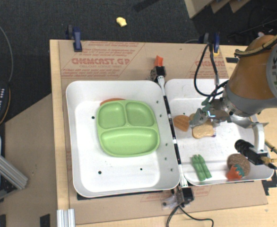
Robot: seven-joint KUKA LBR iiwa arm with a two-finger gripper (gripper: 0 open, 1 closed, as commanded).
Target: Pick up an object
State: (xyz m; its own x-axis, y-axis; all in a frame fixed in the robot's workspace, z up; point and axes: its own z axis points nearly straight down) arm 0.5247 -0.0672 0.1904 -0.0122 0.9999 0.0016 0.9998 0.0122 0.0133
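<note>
- Desk (105, 58) carries two white bins; left bin (82, 126) has a green divided plate (127, 128).
- Right bin (214, 171): my gripper (202, 117) sits low over the tan bread-like piece (203, 132); can't tell if it's apart or together.
- Bread piece: prob. light, softish toy food. Long axis runs approx. left-right; I'd pinch across the short width.
- Round brown piece (181, 122) just beside it; green sticks (200, 167) nearer the front.

Orange thing (113, 100) under green tray (127, 128)

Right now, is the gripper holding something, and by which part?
It cannot be told: the gripper sits between the two brown food pieces, fingers blurred.
</note>
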